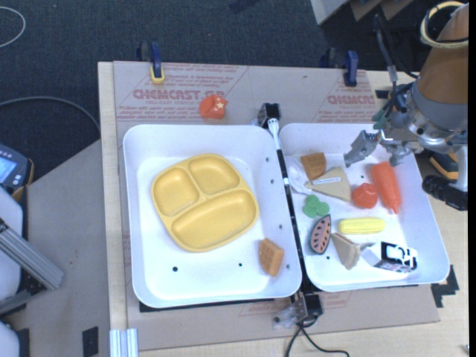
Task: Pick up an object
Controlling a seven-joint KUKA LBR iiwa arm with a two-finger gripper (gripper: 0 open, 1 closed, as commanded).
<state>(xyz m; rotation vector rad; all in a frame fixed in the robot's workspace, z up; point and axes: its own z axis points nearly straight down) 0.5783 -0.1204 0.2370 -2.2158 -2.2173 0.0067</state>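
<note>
The grey arm (446, 73) reaches in from three o'clock and bends down over the far edge of the right bin (439, 236), its orange band above the wrist. The end effector (379, 149) hangs at about one o'clock of that bin; whether it is open or closed cannot be told from this angle, and nothing shows between its tips.

Just below it lies a carrot (386, 185), touching a tomato (364, 195) at the carrot's nine o'clock. Farther toward nine o'clock sit a cheese wedge (332, 185) and a bread piece (313, 164). Near the bin's middle lies a corn cob (361, 227), with a watermelon slice (320, 234) at its nine o'clock and a green piece (316, 207) above that.

The left bin (141, 222) holds a yellow tray (204, 201) at its centre and a brown piece (271, 257) at five o'clock. A small red toy (213, 106) rests on the tabletop (119, 95) beyond the left bin, at twelve o'clock.
</note>
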